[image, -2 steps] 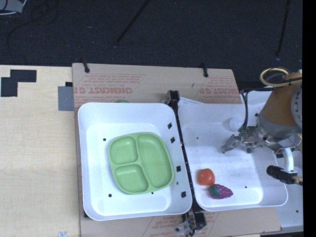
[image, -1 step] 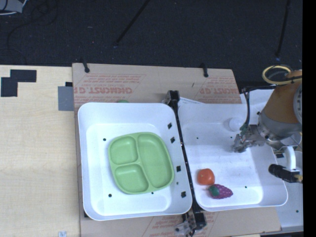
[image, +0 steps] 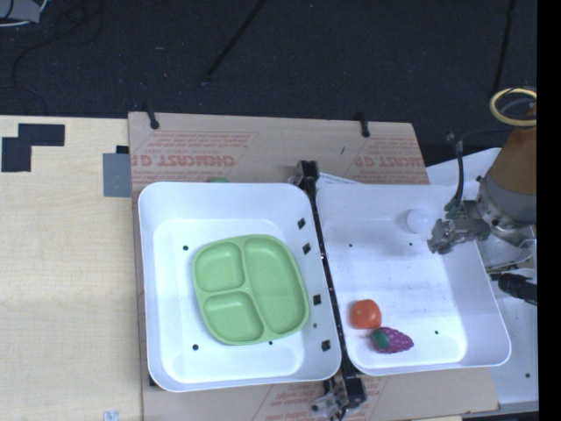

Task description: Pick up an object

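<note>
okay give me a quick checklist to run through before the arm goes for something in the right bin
1. Targets present: ok. An orange-red object and a purple grape-like toy lie in the right bin, near its front edge.
2. Targets separated: not ok. The two sit touching or nearly so.
3. Hand position: not ok. It sits over the bin's far right part, away from both objects.
4. Hand empty: cannot tell, it is too small and blurred.
5. Path to the objects: ok. Bare bin floor lies between hand and objects.
6. Left bin: ok. The green divided plate lies apart from the path.
</note>
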You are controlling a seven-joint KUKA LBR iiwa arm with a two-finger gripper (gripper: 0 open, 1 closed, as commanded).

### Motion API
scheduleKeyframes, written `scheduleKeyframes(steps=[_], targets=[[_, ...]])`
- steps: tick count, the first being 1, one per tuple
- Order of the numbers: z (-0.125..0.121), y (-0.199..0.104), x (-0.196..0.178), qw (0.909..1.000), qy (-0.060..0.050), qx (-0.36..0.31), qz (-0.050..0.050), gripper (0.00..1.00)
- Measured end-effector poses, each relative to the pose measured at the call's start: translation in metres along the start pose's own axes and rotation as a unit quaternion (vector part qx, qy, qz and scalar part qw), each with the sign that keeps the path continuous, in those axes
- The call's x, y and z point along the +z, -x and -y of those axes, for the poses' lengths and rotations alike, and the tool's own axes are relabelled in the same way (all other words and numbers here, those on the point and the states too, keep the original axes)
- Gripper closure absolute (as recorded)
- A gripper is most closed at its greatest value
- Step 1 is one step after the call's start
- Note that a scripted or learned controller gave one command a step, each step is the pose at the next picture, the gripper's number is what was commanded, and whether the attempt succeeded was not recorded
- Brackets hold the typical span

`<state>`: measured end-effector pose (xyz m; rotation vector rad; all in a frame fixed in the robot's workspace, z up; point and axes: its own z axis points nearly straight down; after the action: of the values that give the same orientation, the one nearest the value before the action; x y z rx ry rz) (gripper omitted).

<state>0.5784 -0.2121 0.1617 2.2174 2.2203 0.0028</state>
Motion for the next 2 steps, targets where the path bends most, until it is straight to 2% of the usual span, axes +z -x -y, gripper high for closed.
scheduleKeyframes(steps=[2], targets=[[0.000,-0.001,-0.074,1.0000,-0.001,0.000,-0.001,1.00]])
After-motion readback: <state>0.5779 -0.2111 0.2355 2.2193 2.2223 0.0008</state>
